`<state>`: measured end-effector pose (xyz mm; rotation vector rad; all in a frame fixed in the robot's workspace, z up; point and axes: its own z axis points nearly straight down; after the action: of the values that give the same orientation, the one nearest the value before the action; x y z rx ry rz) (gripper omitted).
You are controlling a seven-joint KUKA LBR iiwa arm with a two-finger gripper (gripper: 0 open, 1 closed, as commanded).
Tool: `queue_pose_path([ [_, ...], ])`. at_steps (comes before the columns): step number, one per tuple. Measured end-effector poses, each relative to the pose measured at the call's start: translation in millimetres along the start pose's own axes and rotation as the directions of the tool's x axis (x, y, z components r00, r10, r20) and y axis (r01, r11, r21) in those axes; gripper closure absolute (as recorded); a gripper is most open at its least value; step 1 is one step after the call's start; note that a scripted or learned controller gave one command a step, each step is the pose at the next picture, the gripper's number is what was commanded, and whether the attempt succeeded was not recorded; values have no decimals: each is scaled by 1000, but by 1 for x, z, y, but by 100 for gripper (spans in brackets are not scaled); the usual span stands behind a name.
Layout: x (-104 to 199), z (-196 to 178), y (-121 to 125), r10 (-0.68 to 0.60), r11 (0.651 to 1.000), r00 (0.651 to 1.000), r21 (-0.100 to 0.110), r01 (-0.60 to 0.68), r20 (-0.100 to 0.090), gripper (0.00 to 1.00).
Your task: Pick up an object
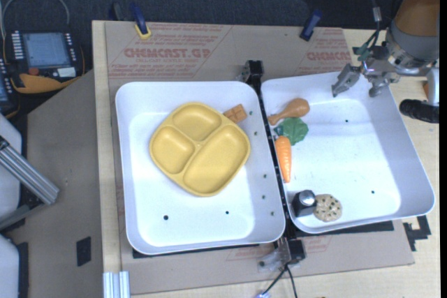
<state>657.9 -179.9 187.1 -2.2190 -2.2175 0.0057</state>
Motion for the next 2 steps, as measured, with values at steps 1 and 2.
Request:
queue_pose_path([
  [1,1,43,-6,-1,1000,1000,-4,1,0,0],
  [2,0,91,-4,-2,1000,1000,-8,2,4,0],
])
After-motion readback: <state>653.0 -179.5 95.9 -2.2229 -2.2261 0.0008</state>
